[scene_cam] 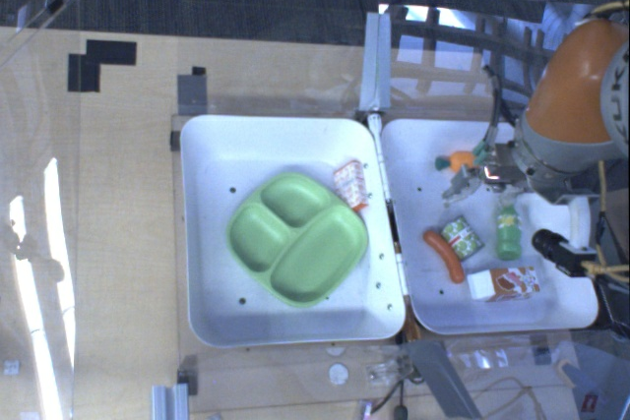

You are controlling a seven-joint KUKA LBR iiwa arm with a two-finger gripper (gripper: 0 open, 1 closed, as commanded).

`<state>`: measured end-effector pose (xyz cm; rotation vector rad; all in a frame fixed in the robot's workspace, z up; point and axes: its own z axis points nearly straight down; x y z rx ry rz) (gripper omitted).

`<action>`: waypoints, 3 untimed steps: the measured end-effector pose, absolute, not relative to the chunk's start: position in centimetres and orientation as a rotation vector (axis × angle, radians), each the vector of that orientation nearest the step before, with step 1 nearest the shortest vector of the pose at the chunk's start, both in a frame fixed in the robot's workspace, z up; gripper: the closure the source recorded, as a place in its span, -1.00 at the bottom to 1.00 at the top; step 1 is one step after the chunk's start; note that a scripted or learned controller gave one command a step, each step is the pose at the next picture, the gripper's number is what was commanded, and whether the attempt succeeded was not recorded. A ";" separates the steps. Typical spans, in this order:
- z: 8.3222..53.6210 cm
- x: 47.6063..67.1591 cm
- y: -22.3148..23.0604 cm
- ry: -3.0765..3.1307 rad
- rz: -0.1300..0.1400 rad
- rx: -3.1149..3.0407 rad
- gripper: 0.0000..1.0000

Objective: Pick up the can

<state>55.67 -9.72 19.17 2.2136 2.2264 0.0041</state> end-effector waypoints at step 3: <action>21.3 55.0 -6.7 2.262 0.009 2.171 1.00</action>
